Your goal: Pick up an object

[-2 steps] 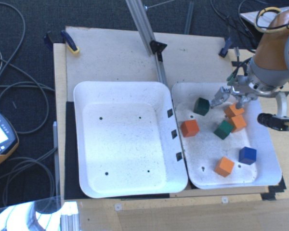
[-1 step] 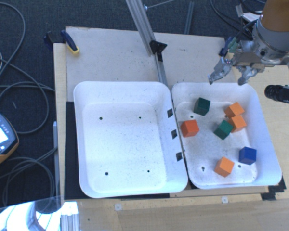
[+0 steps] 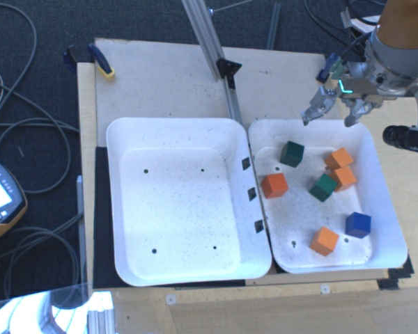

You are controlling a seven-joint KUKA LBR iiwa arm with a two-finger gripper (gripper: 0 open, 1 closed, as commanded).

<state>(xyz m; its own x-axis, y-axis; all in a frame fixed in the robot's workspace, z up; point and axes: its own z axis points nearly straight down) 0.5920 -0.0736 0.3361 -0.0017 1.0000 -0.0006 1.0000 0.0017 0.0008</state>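
My gripper (image 3: 330, 117) hangs open above the back rim of the right bin (image 3: 383, 207), with nothing between its fingers. In that bin lie several small blocks. A dark green block (image 3: 291, 153) sits just below and left of the gripper. An orange block (image 3: 338, 158) and another orange one (image 3: 345, 178) lie below the gripper, beside a second green block (image 3: 324, 186). A red-orange block (image 3: 274, 184) lies near the bin's left wall. A blue block (image 3: 358, 224) and an orange block (image 3: 324, 241) sit toward the front.
The left bin (image 3: 125, 207) stands beside the right one. A metal pole (image 3: 207, 33) slants across the bench behind the bins. A yellow and blue tool (image 3: 102, 60) lies at the bench's back left corner. Cables cover the floor at left.
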